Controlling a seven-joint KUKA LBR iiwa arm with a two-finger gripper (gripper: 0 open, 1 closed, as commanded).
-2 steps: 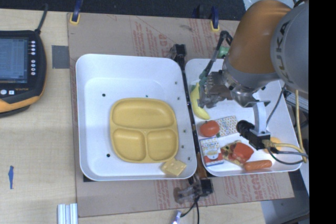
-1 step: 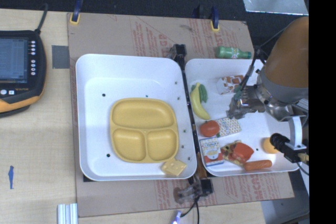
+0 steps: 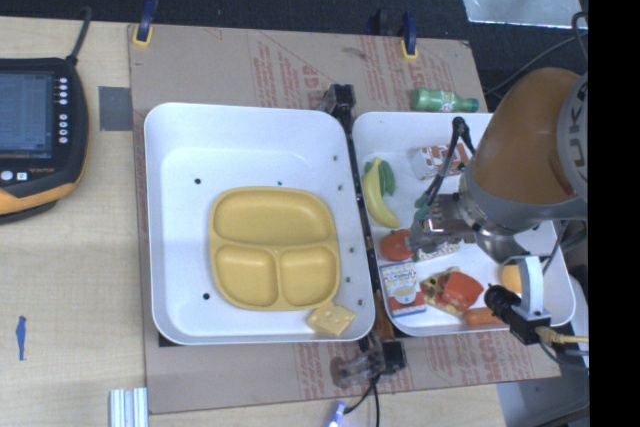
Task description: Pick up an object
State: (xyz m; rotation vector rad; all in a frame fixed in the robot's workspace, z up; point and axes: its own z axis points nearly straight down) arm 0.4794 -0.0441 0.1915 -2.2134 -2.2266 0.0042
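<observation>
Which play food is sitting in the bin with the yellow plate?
The pale cheese wedge, beside the yellow plate in the left bin. The banana and the rest lie in the right bin.

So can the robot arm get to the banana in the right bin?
Probably yes. The banana lies uncovered near the left wall of the right bin, nothing on top, with only a green item beside it. The gripper hangs just to its right, over the same bin.

Green bottle [image 3: 444, 100] on cardboard [image 3: 250, 75], teach pendant [image 3: 35, 135] (screen lit), blue clamps [image 3: 146, 20]
</observation>
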